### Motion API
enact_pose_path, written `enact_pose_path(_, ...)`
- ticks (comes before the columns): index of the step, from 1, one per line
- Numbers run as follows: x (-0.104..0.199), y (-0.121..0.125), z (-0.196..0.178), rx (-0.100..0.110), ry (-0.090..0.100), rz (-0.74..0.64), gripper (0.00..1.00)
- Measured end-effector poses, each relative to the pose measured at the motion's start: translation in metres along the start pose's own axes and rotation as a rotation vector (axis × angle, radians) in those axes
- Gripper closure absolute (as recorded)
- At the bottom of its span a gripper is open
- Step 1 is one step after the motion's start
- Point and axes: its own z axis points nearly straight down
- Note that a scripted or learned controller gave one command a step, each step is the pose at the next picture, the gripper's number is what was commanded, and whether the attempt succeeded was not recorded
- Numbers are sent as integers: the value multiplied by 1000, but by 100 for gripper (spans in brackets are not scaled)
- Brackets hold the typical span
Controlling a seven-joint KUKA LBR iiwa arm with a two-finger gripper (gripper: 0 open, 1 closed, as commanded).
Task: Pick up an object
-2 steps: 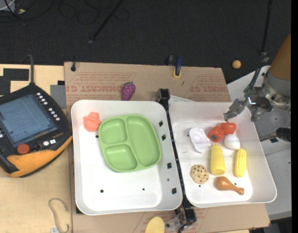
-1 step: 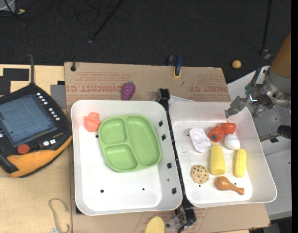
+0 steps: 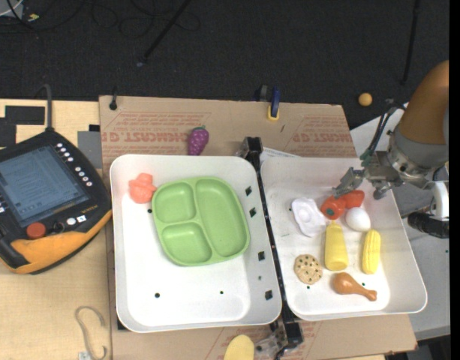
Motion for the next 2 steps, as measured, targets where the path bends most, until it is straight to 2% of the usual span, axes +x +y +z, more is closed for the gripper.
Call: enact_pose_path(2,11,2,82,-3,-1,-1,0)
